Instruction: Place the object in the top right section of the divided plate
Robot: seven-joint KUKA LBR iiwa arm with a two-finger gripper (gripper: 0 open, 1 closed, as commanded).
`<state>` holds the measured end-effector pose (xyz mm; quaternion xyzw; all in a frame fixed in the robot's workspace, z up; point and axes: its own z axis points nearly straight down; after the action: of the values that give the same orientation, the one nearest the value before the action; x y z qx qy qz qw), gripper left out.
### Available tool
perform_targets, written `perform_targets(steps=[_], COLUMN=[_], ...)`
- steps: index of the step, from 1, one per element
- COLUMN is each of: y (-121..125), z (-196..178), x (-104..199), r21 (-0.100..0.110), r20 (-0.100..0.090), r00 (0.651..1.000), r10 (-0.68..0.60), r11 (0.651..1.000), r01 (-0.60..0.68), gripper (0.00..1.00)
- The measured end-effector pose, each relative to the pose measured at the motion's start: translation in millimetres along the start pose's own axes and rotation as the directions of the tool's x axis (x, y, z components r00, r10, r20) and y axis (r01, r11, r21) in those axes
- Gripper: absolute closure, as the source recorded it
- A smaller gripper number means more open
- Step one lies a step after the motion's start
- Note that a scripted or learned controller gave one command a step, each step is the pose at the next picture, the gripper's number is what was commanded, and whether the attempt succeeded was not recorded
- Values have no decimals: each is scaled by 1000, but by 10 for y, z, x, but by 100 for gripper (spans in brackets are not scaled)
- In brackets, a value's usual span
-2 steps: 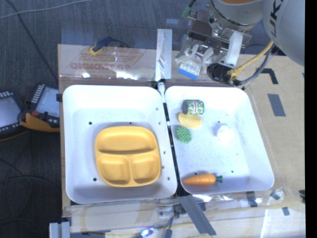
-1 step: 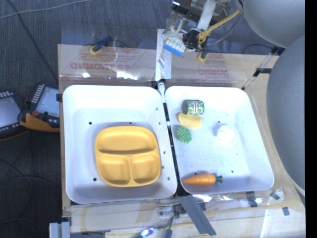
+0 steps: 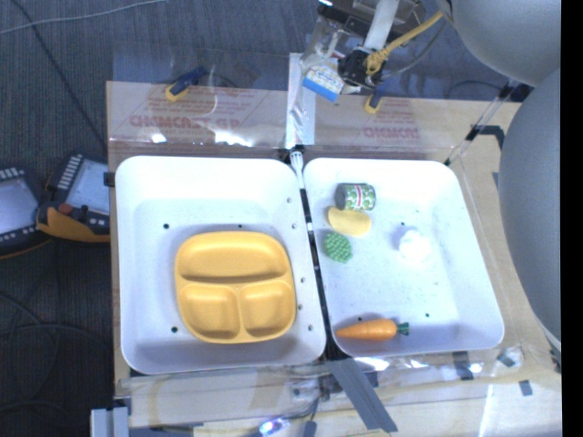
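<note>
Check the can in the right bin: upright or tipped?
Tipped. The can lies on its side, label facing up, beside the yellow piece.

bench — two white bins, side by side

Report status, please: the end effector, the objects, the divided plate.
End effector high behind the bins, carrying nothing. Carrot, can, other pieces in right bin. Divided plate in left bin, nothing blocking it.

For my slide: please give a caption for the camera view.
Yellow divided plate in left bin; carrot and small items in right bin.
</note>
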<state>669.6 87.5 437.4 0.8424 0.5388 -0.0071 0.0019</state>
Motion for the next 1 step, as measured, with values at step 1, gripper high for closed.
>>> perform_targets(steps=[1], y=[5], z=[-61], x=[8], r21=[2], r20=[6], r00=[1000], r10=[-1], r11=[1000], r01=[1], gripper=[100])
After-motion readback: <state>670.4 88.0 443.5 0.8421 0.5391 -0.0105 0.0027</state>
